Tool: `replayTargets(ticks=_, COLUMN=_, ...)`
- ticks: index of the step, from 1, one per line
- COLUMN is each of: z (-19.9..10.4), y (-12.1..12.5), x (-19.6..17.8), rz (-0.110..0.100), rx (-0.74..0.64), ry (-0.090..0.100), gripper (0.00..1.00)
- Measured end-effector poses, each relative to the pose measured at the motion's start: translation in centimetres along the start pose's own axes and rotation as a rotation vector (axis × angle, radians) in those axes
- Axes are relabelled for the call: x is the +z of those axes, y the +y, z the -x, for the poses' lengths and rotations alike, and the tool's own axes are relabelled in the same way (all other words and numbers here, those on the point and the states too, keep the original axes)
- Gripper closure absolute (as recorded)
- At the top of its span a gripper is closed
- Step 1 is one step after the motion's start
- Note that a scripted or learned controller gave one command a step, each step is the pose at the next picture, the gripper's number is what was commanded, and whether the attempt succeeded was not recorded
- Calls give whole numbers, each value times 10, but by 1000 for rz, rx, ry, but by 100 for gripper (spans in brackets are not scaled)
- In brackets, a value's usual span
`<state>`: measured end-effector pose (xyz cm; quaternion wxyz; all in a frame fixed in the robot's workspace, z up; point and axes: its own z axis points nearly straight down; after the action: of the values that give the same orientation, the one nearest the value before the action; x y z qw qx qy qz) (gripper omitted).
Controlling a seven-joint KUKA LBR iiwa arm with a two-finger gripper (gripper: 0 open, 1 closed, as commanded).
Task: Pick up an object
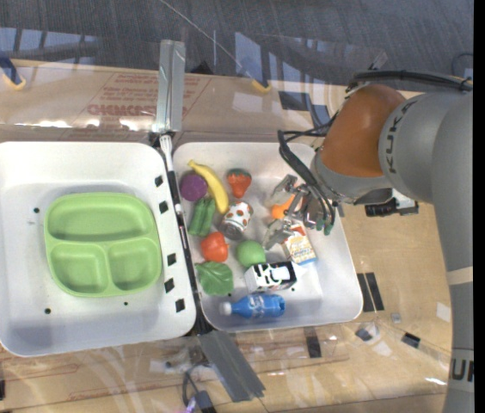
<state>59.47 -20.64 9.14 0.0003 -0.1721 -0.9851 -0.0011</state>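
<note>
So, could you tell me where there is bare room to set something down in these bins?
The left bin has bare floor all round the green tray, widest along its near edge. The right bin is crowded: banana, tomato and bottle fill its left side, and the gripper hangs mid-bin. Only its far right corner is bare.

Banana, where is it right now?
The banana lies in the right bin, near its upper left corner, between the purple ball and the strawberry.

grey arm (436,144), orange band, black cables, metal pincer (292,216).
</note>
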Motion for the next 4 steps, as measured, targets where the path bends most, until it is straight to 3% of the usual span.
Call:
replayTargets(ticks=1, z=1, y=4, x=-9, rz=0, rx=-11, ry=-1, gripper=100)
replayTargets(ticks=2, z=-4, y=25, x=-48, rz=-2, rx=46, ry=-2, gripper=100)
replayTargets(ticks=3, z=19, y=98, x=-95, rz=-1, rx=82, ry=-2, gripper=100)
replayTargets(ticks=4, z=18, y=95, x=-94, rz=-3, rx=86, ry=1, gripper=0)
